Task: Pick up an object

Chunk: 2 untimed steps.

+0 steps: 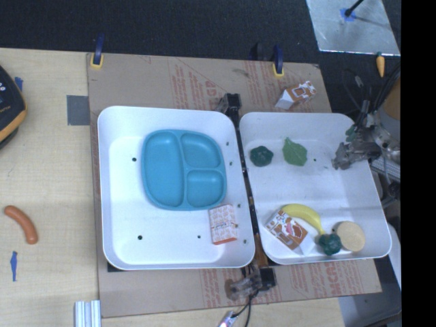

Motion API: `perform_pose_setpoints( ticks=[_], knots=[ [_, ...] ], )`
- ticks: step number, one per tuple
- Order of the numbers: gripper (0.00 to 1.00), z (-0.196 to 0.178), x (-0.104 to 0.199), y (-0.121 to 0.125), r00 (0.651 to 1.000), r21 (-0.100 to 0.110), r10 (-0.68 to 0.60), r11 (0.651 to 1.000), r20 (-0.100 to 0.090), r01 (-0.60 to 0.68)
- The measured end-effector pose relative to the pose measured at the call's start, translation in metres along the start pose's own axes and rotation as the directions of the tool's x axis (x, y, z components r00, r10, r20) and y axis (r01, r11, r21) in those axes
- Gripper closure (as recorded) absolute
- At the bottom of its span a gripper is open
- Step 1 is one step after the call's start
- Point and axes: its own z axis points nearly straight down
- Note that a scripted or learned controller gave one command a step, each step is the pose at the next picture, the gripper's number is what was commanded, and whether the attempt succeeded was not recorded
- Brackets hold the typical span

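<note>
on the bare bench far left of the gripper: one sausage, outside both bins. 
left bin, well left of the gripper: one blue divided plate; one small red-and-white packet just below the plate's lower right corner. 
right bin, left of the gripper at about its level: one dark green piece; one lighter green piece, apart from each other. 
right bin, near edge, below and left of the gripper: one carton touching a banana; one dark teal piece beside a tan round piece. 
right bin, upper right edge: gripper, dark and blurred; spread of the jaws cannot be told; nothing seen between them.
</note>
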Motion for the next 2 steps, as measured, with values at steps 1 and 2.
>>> perform_pose_setpoints(
  ticks=[1,2],
  knots=[
    [0.00,-0.041,0.000,0.077,1.000,-0.003,0.000,1.000,0.000,0.000],
    [0.00,0.065,0.055,-0.028,1.000,0.002,-0.001,1.000,-0.001,0.001]
  ],
)
